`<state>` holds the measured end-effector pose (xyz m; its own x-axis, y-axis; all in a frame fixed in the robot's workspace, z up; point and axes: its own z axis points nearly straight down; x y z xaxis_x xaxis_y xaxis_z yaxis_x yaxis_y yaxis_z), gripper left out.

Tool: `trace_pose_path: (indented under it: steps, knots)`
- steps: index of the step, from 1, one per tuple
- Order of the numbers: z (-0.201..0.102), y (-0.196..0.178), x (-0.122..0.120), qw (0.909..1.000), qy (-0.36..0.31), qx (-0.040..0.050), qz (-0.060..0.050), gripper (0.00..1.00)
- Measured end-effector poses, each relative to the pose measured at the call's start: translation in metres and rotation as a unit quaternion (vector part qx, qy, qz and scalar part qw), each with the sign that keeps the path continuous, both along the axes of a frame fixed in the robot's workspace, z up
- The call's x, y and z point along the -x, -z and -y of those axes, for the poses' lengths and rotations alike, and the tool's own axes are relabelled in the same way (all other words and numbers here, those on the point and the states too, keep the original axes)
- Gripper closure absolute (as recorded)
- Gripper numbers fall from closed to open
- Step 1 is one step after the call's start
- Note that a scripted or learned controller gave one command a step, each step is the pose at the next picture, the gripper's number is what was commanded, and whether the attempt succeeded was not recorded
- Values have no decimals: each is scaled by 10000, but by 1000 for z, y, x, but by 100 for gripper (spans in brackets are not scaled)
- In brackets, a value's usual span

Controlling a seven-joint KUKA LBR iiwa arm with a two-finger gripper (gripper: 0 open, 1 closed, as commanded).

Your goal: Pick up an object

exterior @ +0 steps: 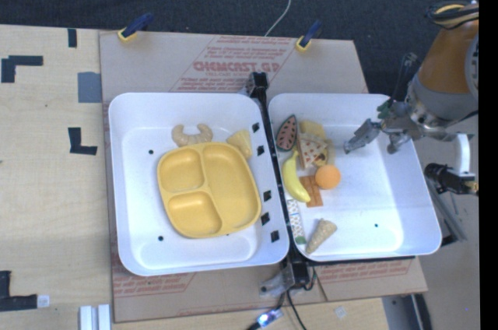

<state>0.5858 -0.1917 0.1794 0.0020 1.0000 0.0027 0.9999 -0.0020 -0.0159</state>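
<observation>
Toy foods lie along the left side of the right bin [389,219]: a watermelon slice [286,132], a tan cracker-like piece [313,149], a banana [294,180], an orange ball [328,177] and an ice-cream cone [320,233]. My gripper [378,140] hangs over the upper right part of this bin, to the right of the pile and apart from it. Its fingers [359,138] are spread open with nothing between them. The orange ball is the closest item, down and to the left of the gripper.
The left bin [124,165] holds a yellow divided plate [208,190], a tan pretzel-like piece [191,135] and a yellow wedge [240,142]. A black clip ridge [268,165] runs between the bins. The right bin's floor is bare on its right half.
</observation>
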Motion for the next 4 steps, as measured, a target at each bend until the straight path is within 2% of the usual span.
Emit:
trace_pose_path:
  steps: [1,2,3,4]
  knots:
    - [0,-9,-3,10000,-14,14,71,0]
    - [1,55,3,10000,-16,12,44,0]
    - [0,94,2,10000,-14,21,84,0]
    - [-3,79,-2,9999,-29,-9,119,100]
